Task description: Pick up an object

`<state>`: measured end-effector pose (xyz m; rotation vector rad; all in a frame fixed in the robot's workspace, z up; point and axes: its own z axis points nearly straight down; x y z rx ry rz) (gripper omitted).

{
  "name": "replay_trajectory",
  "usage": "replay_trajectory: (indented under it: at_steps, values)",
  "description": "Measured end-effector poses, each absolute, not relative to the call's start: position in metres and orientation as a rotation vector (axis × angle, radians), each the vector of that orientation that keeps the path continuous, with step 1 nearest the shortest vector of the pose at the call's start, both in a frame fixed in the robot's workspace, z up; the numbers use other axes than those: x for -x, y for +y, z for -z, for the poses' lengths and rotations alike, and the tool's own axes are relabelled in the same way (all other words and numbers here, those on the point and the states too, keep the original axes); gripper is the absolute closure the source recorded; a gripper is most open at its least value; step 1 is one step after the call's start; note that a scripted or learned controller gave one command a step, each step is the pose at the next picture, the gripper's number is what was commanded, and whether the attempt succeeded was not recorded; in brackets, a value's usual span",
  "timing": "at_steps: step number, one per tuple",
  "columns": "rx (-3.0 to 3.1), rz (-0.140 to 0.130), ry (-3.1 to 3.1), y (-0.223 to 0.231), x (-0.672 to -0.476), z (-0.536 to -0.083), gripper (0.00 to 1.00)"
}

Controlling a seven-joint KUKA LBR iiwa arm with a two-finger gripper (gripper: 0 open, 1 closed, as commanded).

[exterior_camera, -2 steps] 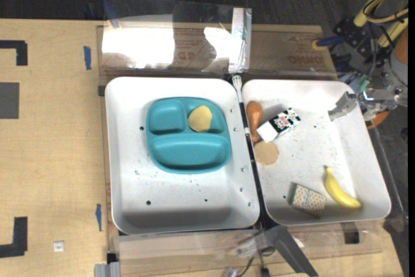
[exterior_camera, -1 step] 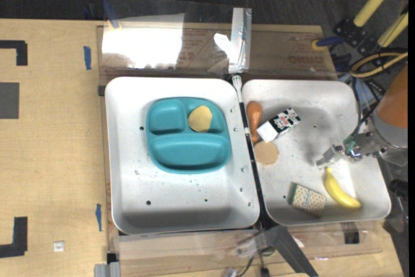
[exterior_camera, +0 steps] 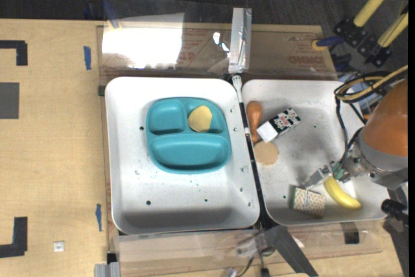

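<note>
Banana [exterior_camera: 342, 194], curved, yellow, smooth-skinned, lies just beside the gripper [exterior_camera: 329, 173]; light, soft, bruisable, so grip mid-body, gently. Whether the jaws are open, I cannot tell.

No legible text anywhere. Reddish print on the cardboard [exterior_camera: 305, 55] behind the bins: too blurred to read. Small box [exterior_camera: 277, 125] in right bin has a black/white pattern, no readable letters. Patterned cup [exterior_camera: 307, 200]: no readable print.
</note>
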<state>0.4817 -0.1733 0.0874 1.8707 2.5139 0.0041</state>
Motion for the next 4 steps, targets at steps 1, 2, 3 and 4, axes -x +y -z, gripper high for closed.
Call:
replay_trajectory:
  at_steps: [1, 2, 3, 4]
  values:
    - [-1.868, -0.008, 2.507, -0.174, -0.484, -0.099, 1.0]
    - [-1.8, -0.012, 2.561, -0.105, -0.496, -0.263, 1.0]
    - [-1.168, -0.001, 2.908, -0.128, -0.481, -0.289, 1.0]
    - [-0.692, 0.002, 3.056, -0.191, -0.481, -0.311, 1.0]
